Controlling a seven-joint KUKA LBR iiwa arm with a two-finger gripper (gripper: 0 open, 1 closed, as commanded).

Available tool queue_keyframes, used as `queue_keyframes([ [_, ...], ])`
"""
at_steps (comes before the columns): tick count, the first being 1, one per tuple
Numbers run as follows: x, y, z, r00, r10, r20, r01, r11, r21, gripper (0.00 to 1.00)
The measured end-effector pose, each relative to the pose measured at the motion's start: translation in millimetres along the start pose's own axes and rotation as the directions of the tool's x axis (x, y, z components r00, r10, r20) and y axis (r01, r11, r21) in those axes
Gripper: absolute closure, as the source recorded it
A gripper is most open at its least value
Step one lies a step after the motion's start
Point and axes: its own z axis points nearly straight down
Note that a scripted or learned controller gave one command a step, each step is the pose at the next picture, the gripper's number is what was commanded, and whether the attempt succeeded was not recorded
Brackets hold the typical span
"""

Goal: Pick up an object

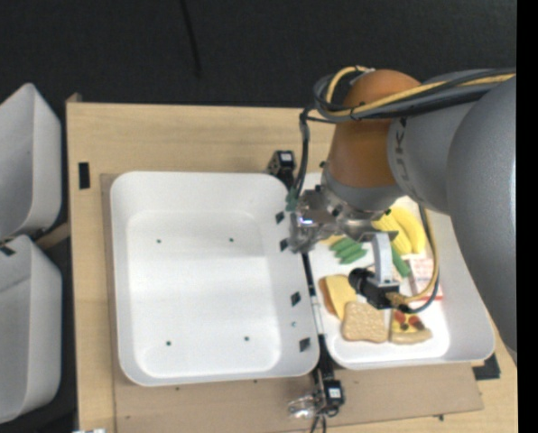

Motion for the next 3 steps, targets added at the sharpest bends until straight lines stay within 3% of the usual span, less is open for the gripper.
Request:
queue_keyframes([
  [1,-2.6,95.9,-93.7,1.0,-0.001,0.002,0.001,1.0,-0.02,1.0],
  [2,-10.1,114.0,-143.1,1.0,-0.001,0.001,0.001,1.0,-0.011,1.0],
  [3,-16.1,112.8,-167.8,1.0,0.0,0.002,0.0,1.0,-0.007,1.0],
])
